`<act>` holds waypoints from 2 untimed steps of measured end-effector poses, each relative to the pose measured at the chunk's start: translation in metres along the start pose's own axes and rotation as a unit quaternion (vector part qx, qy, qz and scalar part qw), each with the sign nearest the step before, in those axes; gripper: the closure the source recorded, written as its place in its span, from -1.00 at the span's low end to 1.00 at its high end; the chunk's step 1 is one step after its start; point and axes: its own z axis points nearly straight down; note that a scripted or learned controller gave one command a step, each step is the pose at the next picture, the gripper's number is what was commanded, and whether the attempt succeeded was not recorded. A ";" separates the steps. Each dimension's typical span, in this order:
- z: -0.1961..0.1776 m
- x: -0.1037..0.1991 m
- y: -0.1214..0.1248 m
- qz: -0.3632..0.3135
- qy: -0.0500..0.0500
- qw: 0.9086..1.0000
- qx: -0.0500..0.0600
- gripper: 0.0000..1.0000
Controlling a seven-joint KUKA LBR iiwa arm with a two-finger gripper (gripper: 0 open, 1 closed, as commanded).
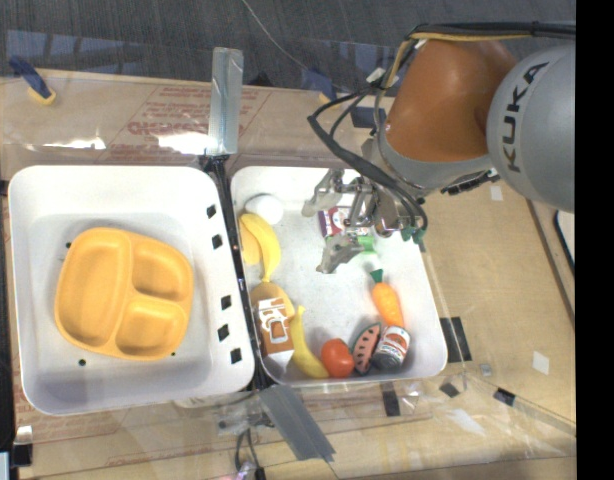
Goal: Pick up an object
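The left bin [27,268] is a shallow white plastic tray w/ rounded corners, and in it lies a yellow divided plate [122,290], smooth, w/ three compartments, a bit turned. A strip of grey tape [225,98] goes up from the black seam between the two bins. In the right bin [432,313], along its left wall, there is a white round ball [263,208] at the top, then a yellow curved banana [259,243] just under it, touching or almost. Lower is a brown bottle-like item w/ an orange-white label [273,326], and beside it a second, thinner banana [305,348] that bends along the bottom. Next come a red glossy tomato [336,358], a brownish oval piece w/ stripes [366,346] and a small dark can [391,348], all close together at the bottom wall. An orange carrot w/ green top [385,300] lies above the can, pointing down. The gripper [339,230], metal and grey, hangs over the upper middle of the right bin; its two fingers stand apart, and between them nothing is clearly held. Something small, pink and green, sits just beside it, but I cannot tell what it is. The arm [467,98] is grey w/ an orange smooth band and black cables.
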 end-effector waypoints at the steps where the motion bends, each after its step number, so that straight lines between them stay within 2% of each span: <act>1: 0.110 0.030 -0.077 -0.107 0.002 0.994 -0.002 -1.00; 2: 0.153 0.050 -0.112 -0.123 -0.001 0.992 -0.001 -1.00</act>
